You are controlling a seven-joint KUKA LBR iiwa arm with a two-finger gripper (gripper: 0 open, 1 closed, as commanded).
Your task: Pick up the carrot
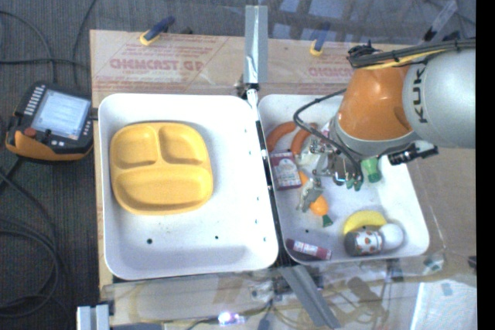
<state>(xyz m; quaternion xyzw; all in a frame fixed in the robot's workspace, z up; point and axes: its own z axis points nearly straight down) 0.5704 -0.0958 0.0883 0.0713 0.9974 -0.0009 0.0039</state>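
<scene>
1. So far the pick looks unfinished: the small orange carrot with a green tip (318,206) lies on the floor of the right-hand shallow white bin (414,205), roughly mid-bin and towards its near half.
2. Directly over it hangs the metal two-finger gripper (319,180) of the grey arm with the orange band (377,106); its lower end sits just above, perhaps touching, the carrot's far end.
3. Whether the jaws are wide, narrow or closed on anything I cannot tell, because cables and wrist hardware clutter that spot.
4. Nothing shows the carrot raised, so I judge the closing and the lift both remain to be done.
5. As for looks, the carrot is short and stubby, bright orange, with a small dark-green bit just beside its near right end.
6. Close neighbours crowd it: a maroon rectangular packet (285,170) to the left, a yellow banana-shaped toy (363,222) and a round white-and-red ball (370,241) near-right, a green piece (373,168) to the right.
7. Across in the left bin rests a yellow divided plastic tray (161,166), well apart from the work.
</scene>
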